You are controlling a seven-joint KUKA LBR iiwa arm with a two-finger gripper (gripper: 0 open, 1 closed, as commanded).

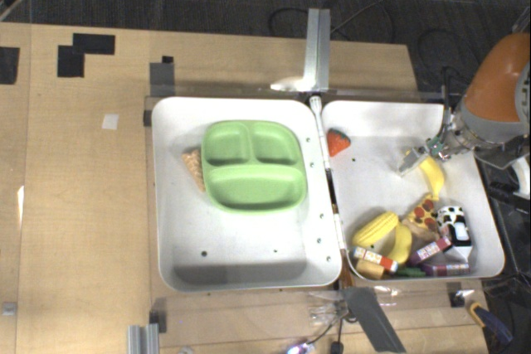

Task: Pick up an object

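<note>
Gripper [419, 155] reaches in from the right over the right bin [373, 137], metal fingers [408, 160] slanting down and left; whether they are spread or closed cannot be told at this size, and nothing visibly sits between them. Just right of and below the fingertips lies a small yellow banana [431, 175], close to the fingers, contact unclear. Further below the fingers, in the bin's lower part, a cluster: pizza slice toy [425, 214], black-and-white cow-patterned item [452, 220], yellow corn cob [375, 228], another yellow piece [401, 244] beside it, plus small packets and tubes [431, 257] along the lower wall, too small to name. Well left of the fingers, against the bin's left wall, a red strawberry toy [338, 143] sits alone. Past the divider, further left of the fingers, the left bin [178, 203] holds a green divided plate [252, 164], three compartments, flat, with a tan crumbly item [193, 167] poking out from under its left edge. Arm's orange band [498, 87] sits above and right of the fingers, over the bin's right rim.
</note>
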